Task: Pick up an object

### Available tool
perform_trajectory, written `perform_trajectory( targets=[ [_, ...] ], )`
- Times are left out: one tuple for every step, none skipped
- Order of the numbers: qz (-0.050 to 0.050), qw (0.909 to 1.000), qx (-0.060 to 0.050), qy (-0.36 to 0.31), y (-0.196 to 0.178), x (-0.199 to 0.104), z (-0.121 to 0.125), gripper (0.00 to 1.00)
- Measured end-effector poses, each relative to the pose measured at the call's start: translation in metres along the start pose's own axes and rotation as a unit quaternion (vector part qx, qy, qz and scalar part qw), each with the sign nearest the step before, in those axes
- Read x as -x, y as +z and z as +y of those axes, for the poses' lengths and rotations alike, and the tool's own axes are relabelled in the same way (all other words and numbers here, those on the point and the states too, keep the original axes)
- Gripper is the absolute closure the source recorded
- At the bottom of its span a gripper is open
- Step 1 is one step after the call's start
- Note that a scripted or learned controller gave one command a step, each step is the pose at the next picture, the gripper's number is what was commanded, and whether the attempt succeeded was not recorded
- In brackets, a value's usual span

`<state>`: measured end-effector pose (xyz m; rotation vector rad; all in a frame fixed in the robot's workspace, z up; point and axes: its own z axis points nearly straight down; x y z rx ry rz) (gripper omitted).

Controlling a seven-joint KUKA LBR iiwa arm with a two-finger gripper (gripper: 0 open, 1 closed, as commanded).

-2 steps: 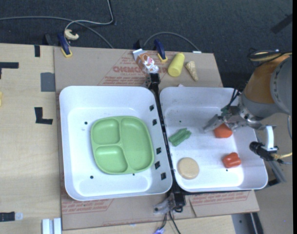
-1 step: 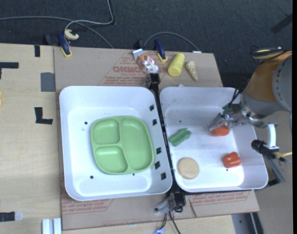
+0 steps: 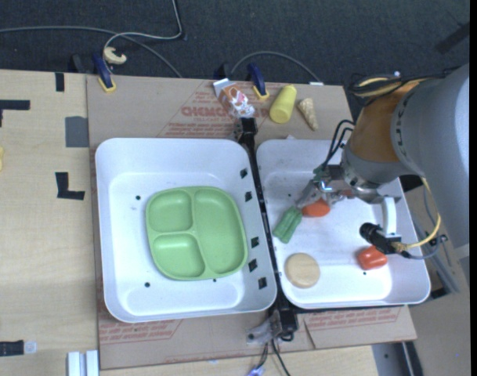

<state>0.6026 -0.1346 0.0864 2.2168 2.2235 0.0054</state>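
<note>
1 grey arm (image 3: 426,131), entering from right. 2 white bins: left bin (image 3: 113,210) with 1 green divided plate (image 3: 196,232); right bin (image 3: 395,288) with 1 green piece (image 3: 287,225), 1 tan disc (image 3: 302,271), 1 red piece (image 3: 372,258), 1 orange piece (image 3: 316,207). Gripper (image 3: 318,197) touching orange piece; finger state cannot be told.

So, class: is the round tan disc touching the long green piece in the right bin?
Apart. The camera view shows white bin floor between the round tan disc and the long green piece.
</note>
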Motion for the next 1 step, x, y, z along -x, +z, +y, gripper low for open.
perform_trajectory(
  targets=[
    [0.000,1.0000,-0.001,0.000,-0.0984,-0.0796,-0.0007,1.00]
  ],
)
